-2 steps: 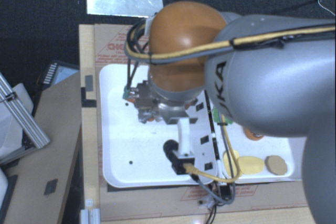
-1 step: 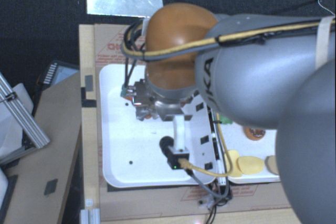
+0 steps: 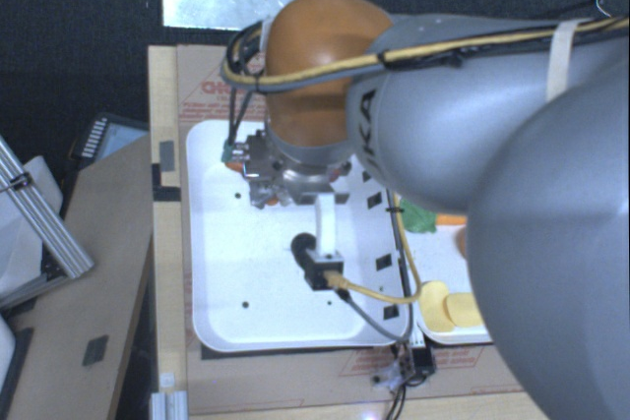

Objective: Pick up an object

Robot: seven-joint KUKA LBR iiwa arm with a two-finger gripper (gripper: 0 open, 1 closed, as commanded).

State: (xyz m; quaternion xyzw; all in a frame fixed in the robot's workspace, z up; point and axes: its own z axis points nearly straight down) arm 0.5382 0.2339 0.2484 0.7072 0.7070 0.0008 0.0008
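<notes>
Bright, even light; the left bin looks washed out, the near arm soft-focused.

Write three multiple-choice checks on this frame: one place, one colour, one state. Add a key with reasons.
1. The gripper is over:
A. the view-left bin
B. the silver sheet
C. the dark floor

2. The near object in the view-right bin is:
A. blue
B. yellow
C. red

3. The green object is:
A. lifted in the gripper
B. partly hidden by the arm
C. lying in the view-left bin

Key:
1 A: the gripper sits above that bin's white floor.
2 B: it shows pale yellow just inside the near rim.
3 B: the grey arm overlaps it where it lies in the view-right bin.
</notes>
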